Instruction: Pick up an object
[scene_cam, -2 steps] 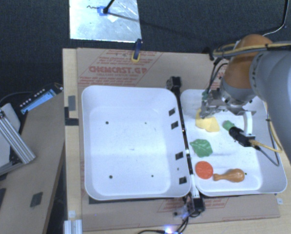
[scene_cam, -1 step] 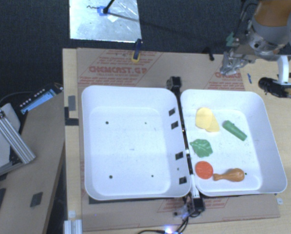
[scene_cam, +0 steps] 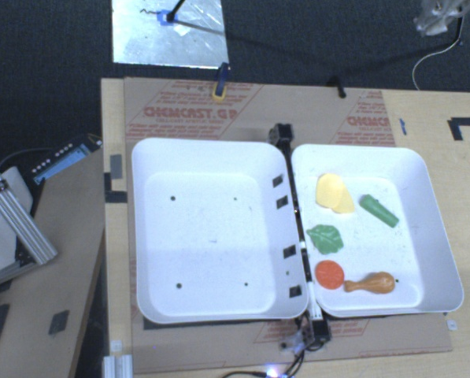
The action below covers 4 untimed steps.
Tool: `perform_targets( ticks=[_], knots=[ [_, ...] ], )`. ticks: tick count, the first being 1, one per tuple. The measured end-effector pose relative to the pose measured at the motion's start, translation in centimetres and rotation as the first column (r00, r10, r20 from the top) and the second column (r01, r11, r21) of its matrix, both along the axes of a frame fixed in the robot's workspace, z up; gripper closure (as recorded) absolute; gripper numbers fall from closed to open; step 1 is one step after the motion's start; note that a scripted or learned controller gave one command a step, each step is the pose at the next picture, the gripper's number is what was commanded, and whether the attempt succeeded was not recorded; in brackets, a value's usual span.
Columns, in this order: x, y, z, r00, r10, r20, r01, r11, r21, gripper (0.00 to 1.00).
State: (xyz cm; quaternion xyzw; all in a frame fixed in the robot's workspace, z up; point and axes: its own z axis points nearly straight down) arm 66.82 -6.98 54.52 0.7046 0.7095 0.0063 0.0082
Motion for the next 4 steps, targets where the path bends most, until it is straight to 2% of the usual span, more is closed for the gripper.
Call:
perform_targets(
  ticks=[1, 2, 3, 4],
  knots=[
    [-2.2, -7.9, -1.0, 1.0, -0.012, -0.018, 0.012, 1.0, -0.001, 1.0],
    [-5.0, -12.3, -1.0, 1.0, -0.01, -0.018, 0.01, 1.0, 0.0, 1.0],
    [-4.8, -11.9, 0.2, 1.0, 0.0, -0.013, 0.0, 1.0, -0.001, 1.0],
    [-12.6, -13.8, -1.0, 1.0, -0.01, -0.019, 0.01, 1.0, 0.002, 1.0]
  ],
)
